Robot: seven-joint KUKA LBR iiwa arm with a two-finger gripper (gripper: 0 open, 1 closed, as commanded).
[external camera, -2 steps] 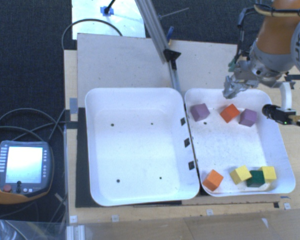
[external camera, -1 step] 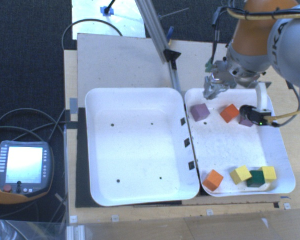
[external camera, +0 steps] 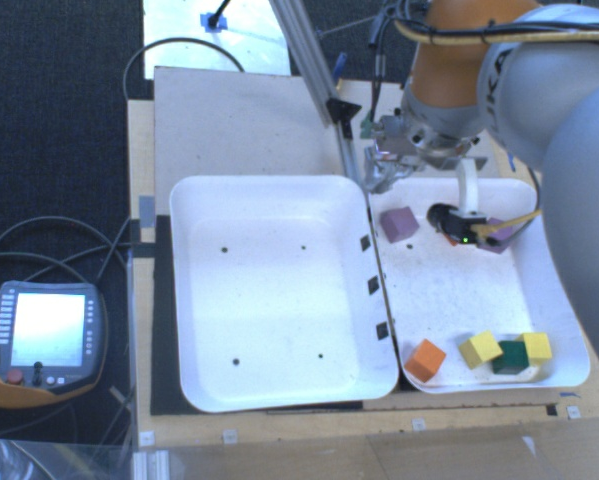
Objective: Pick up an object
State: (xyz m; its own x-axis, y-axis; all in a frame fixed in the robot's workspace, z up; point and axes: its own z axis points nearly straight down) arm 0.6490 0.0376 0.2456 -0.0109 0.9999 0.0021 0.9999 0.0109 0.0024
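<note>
My gripper (external camera: 377, 171) hangs over the far left corner of the right bin (external camera: 449, 298), close to the rim between the two bins. A purple block (external camera: 398, 223) lies on the bin floor just in front of the gripper, apart from it. Along the near edge of the same bin lie an orange block (external camera: 426, 359), a yellow block (external camera: 481, 349), a dark green block (external camera: 511, 356) and a second yellow block (external camera: 537, 346). Another purple piece (external camera: 498, 243) peeks out near the right wall, partly hidden by the wrist.
The left bin (external camera: 194, 268) stands beside the right one, their rims touching. A slanted metal pole (external camera: 301, 43) rises behind the bins. A teach pendant (external camera: 44, 343) with cables lies off the bench at the left.
</note>
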